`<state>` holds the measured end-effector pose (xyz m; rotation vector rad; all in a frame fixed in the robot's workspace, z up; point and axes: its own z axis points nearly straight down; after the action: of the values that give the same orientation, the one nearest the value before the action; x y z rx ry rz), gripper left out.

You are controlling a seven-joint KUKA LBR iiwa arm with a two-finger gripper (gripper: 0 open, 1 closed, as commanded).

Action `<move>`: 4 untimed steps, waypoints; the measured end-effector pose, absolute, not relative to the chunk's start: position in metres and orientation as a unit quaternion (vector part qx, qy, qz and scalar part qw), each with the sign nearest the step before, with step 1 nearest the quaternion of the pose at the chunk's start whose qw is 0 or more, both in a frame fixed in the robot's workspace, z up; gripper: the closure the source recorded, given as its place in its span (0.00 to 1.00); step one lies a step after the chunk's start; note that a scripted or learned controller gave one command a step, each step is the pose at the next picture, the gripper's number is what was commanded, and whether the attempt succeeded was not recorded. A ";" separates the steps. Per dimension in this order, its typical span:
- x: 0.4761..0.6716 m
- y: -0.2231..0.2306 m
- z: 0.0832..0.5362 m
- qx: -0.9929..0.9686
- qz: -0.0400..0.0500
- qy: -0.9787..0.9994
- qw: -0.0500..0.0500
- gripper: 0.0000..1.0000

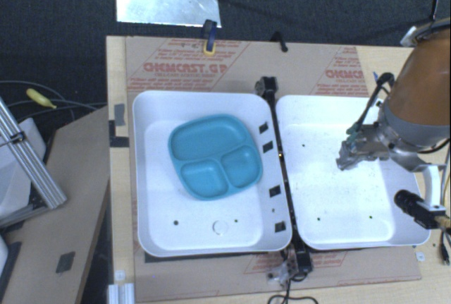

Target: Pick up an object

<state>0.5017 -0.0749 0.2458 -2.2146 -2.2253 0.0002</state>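
A light blue divided plate [213, 155] lies in the middle of the left white bin [151, 221], with three compartments facing up. My gripper [347, 155] hangs over the right white bin [331, 225], toward its right half, well apart from the plate. The grey metal hand points left and down. Nothing shows between its tips, and the angle hides how the fingers stand. The arm's orange band [426, 84] rises above the wrist at the right edge.
A black divider with clips [276, 161] runs between the two bins. A small clear disc [220, 227] lies on the left bin's floor near its front. Both bins rest on a cardboard sheet [190, 63]. A black bracket [416, 207] sticks out below the wrist.
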 end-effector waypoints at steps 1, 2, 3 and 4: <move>0.487 -0.004 0.281 -0.703 -0.003 -0.711 -0.001 1.00; 0.487 0.057 0.308 -0.703 -0.003 -0.711 0.000 1.00; 0.487 0.043 0.335 -0.707 -0.002 -0.708 -0.001 1.00; 0.486 0.146 0.368 -0.702 -0.003 -0.712 0.000 1.00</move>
<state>0.4863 0.1461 0.3677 -2.2055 -2.2373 -0.0109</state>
